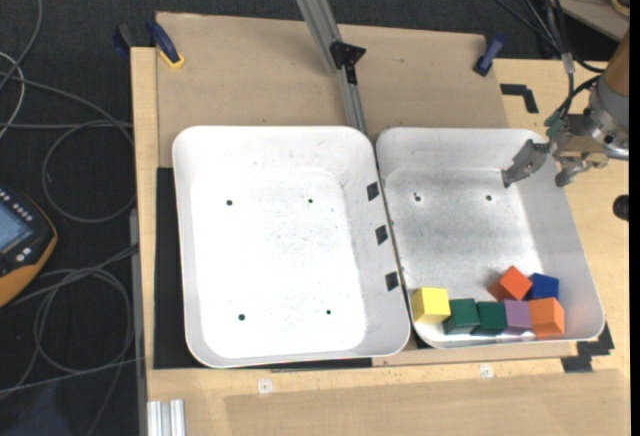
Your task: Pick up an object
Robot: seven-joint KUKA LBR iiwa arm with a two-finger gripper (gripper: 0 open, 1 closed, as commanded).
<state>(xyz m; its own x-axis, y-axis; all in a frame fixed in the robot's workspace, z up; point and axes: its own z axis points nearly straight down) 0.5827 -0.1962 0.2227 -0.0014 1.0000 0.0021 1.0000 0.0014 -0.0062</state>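
Gripper (545,166) up at the far right edge of the right bin (450,164), above the rim, well apart from the blocks. Fingers spread, nothing between them. Grey wrist entering from the right.

Blocks bunched in the near right corner of the right bin: yellow block (432,303) leftmost, then two green blocks (476,315) touching side by side, purple block (518,313) next, orange block (547,316) at the corner. Behind those, red block (514,281) tilted, touching blue block (545,285) on its right. All resting on the bin floor or against each other, none lifted.

Left bin (270,244) just beside the right one, rims touching along the middle. Metal pole (320,14) slanting up from between the bins at the far side. Blue clamps (165,42) on the far corners of the board.
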